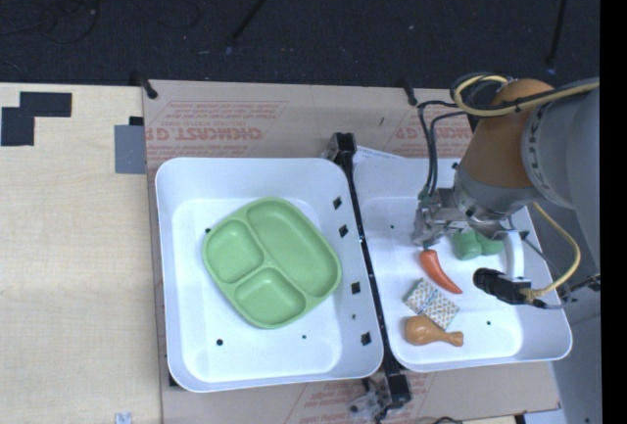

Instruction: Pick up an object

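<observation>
Starting at the left, we see the left bin (181, 216) holding a green divided plate (271, 261) with three compartments, lying flat near the middle of that bin. Right of the plate, past the black divider where the bins meet, sits the right bin (549, 339). Within it, furthest from the plate's side of things yet nearest the divider, lie a patterned square packet (431, 304) and, just below it, an orange chicken drumstick toy (432, 332). A red-orange chilli pepper (440, 271) rests just above the packet. Right of the pepper is a green block (478, 244). The gripper (432, 224) hangs just above the pepper; we cannot tell its state.
</observation>
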You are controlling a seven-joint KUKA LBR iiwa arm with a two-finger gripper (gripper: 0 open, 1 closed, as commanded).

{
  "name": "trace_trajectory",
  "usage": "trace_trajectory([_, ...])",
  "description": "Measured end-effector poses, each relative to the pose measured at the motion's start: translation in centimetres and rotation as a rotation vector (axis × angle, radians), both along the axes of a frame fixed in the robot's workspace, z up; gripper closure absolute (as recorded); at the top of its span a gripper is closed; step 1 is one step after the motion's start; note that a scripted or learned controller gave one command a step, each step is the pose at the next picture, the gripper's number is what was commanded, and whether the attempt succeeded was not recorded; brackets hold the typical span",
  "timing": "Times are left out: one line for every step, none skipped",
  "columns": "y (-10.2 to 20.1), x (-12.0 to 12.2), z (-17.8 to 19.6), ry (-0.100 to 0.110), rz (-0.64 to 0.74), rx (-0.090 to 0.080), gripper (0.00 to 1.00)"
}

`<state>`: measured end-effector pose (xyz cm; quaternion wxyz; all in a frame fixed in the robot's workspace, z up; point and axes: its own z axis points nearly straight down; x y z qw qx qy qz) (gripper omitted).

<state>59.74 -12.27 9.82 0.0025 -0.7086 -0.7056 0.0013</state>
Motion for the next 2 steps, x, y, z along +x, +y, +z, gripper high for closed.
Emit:
trace_trajectory([-0.5, -0.4, 6.2, -0.008, -0.002, -0.002, 1.00])
trace_trajectory([-1.4, 0.2, 10.9, -0.008, -0.001, -0.003, 1.00])
